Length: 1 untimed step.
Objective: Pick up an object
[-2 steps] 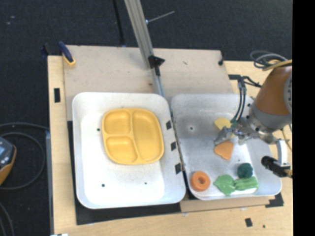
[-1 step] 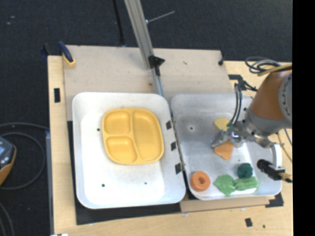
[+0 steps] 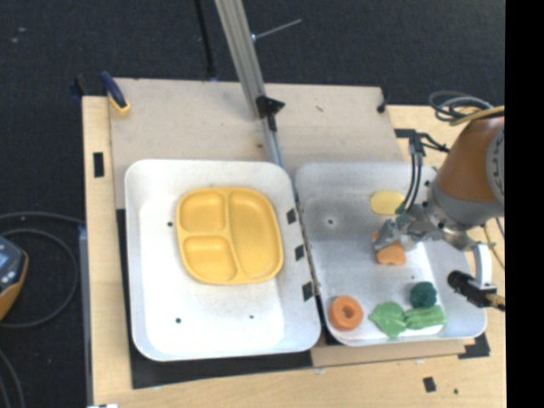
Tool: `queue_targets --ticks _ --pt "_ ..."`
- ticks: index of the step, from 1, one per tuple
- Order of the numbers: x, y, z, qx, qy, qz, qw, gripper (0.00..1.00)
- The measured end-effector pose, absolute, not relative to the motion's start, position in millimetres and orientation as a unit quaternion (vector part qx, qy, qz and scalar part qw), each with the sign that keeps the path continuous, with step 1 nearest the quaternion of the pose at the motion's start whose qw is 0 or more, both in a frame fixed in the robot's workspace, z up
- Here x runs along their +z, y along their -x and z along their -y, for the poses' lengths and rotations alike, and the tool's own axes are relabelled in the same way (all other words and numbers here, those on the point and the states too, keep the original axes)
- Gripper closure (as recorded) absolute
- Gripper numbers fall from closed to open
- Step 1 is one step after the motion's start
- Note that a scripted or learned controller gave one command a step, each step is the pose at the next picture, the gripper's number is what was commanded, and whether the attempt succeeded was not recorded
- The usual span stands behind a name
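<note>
Camera view: the pincer [image 3: 393, 238] hangs low in the right bin [image 3: 340, 194], directly over a small orange piece [image 3: 391, 256]; whether it grips it cannot be told. A yellow divided plate [image 3: 229, 234] lies in the left bin [image 3: 153, 313].

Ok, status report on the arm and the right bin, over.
Gripper low in right bin, at small orange piece. Grasp unconfirmed. Yellow piece close behind.

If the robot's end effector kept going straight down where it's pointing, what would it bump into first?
Probably the small orange lump in the right white bin; the end effector hangs just over it, though the height between them is unclear.
</note>
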<state>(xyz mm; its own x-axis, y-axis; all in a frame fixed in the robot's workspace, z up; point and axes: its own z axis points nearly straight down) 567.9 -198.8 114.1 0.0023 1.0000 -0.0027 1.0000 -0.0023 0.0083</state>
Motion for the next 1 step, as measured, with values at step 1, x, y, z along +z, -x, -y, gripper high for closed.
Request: queue_targets --ticks 1 --pt "177.1 -564.5 198.3 0.0012 -0.706 -0.708 0.003 1.0"
